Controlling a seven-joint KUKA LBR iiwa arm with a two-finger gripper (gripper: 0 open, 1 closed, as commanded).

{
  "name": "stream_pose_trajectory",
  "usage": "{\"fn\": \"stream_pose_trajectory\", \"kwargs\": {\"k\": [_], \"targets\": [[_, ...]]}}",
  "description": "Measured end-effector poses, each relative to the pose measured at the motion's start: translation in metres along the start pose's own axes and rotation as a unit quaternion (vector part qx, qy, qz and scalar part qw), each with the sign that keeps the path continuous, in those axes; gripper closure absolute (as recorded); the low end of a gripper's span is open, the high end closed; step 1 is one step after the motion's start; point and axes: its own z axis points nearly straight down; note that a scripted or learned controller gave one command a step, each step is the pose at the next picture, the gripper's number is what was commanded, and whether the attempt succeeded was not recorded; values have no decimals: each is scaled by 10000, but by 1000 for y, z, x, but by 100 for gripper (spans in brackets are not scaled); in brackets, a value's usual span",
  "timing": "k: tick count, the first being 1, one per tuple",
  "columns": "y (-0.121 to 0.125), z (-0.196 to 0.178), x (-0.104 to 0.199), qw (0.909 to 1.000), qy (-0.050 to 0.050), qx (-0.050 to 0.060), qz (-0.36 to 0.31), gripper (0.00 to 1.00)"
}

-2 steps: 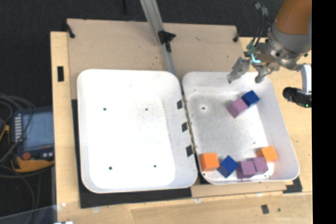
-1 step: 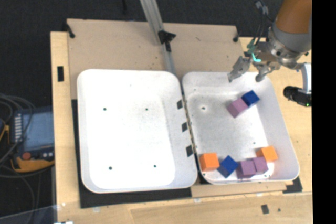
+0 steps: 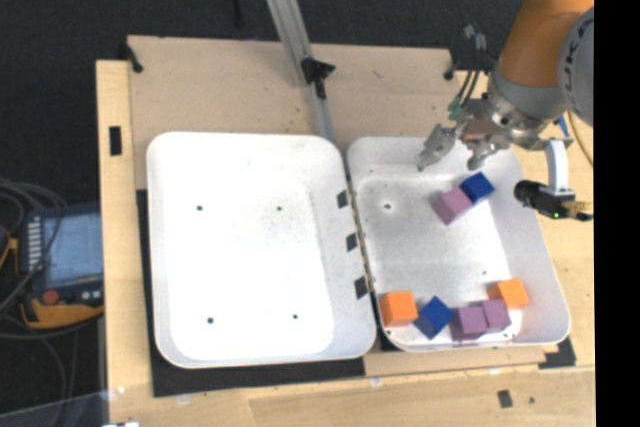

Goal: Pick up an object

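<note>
Camera view: hand (image 3: 455,149) open w/ nothing in it, above right bin (image 3: 400,177); should drop straight onto purple cube (image 3: 451,205), clear of blue cube (image 3: 478,186)

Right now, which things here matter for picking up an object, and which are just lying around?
For the job:
pincer, open, above the right bin
blue block touching a purple block
near-edge blocks: orange block, second blue block, purple pair, second orange block

Lying about:
left bin
metal pole
handheld controller
</note>
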Motion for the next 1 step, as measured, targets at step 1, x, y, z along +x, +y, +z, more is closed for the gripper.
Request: {"fn": "stream_pose_trajectory", "kwargs": {"k": [1], "targets": [[5, 49, -9, 10000, -3, 2, 23, 0]]}}
